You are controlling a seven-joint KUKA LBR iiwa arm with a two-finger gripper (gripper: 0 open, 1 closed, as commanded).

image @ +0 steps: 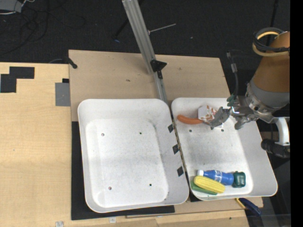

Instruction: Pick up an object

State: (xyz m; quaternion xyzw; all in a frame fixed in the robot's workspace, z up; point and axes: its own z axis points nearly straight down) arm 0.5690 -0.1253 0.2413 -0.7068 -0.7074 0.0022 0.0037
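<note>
Two white bins side by side on the bench, divider rims touching down the middle. Left bin (125, 155) bare across its floor; right bin (222, 150) carrying everything worth a grab.

Up at the far edge of the right bin: an orange carrot-like piece (188, 120) lying flat, pointing toward the divider, with a small white-and-red item (207, 111) just beside it. Hovering right there, the gripper (221, 118), reaching in from the right edge with the grey wrist and orange band behind it. Fingers pointed down toward that far-edge pair, one dark finger close against the white-and-red item. Open or closed? Cannot tell; too dark and too small at this angle, and nothing plainly seen between the fingers.

Down at the near right corner: a yellow corn cob (209, 185) lying against a blue bottle (223, 177) with a green cap, both tucked close to the near rim. Awkward spot, probably — rim close on one side, the two touching each other.

Judging from the pose: aiming for the far-edge cluster, likely because of short reach from the arm's side. Tight there too, though, with the far rim just behind and two things crowding each other. Middle of the right bin wide open, plenty of room for lifting clear. Risk: nudging the white-and-red item into the carrot instead of closing on either.
</note>
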